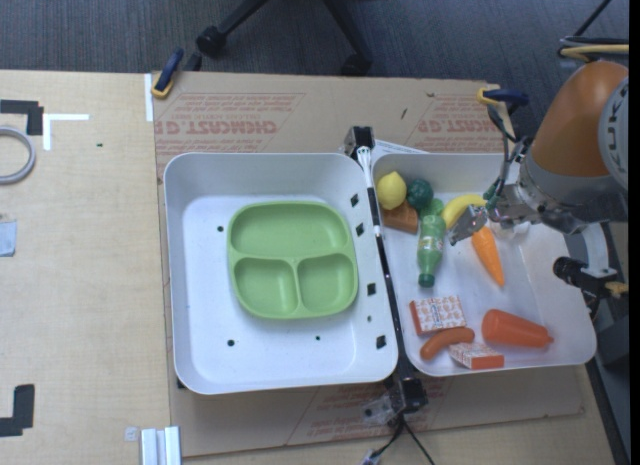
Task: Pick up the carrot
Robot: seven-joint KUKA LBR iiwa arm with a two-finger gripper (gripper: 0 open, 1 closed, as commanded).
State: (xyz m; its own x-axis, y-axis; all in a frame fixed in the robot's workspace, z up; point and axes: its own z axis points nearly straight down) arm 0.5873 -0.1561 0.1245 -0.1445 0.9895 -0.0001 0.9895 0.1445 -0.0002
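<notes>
The carrot [488, 257] is a slim orange cone in the right bin [560, 293]. Its thick end points up-left and its tip points toward the bin's front. My gripper [468, 225] reaches in from the right and sits right at the carrot's thick end, touching or nearly touching it. The view does not show whether the carrot is in its grasp.
Just left of the gripper are a green bottle [429, 248], a banana [462, 207], a lemon [392, 190] and a dark green vegetable [419, 193]. A fat orange vegetable [515, 329], a sausage [446, 341] and small boxes [437, 312] lie in front. A green divided plate [293, 259] sits in the left bin [190, 283].
</notes>
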